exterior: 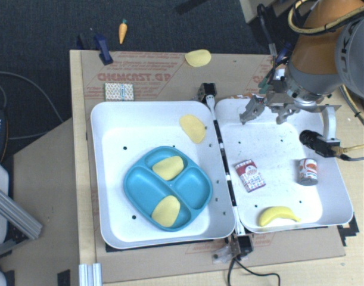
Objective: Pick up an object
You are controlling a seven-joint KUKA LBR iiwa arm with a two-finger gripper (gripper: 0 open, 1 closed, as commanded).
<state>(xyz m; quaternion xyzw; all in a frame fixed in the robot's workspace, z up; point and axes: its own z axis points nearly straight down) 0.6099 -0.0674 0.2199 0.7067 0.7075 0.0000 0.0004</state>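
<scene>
Tool point(266, 113) spread wide over the far end of the right bin point(333, 210), nothing between its two fingers, hanging from a grey arm point(324, 37) that comes in from the right. Probably lined up above open bin floor, ahead of a descent toward something to pick.

Largest to smallest: one bench point(140, 70) of brown board under everything. Two white bins side by side, the left bin point(107, 159) and the right. One blue divided plate point(196, 186) in the left bin, with two yellow pieces point(168, 167) in its compartments, as if served. A third yellow piece point(193, 128) loose on the left bin floor beyond the plate.

Right bin, likely pick candidates, all well apart: one banana point(278, 215) at the near edge, one red and white packet point(249, 175) near the middle, one small can point(308, 171) to the right.

On the bench beyond the bins: one yellow lump point(198, 58), one blue clip point(102, 49). One small carrot point(123, 31) on the dark floor.
</scene>
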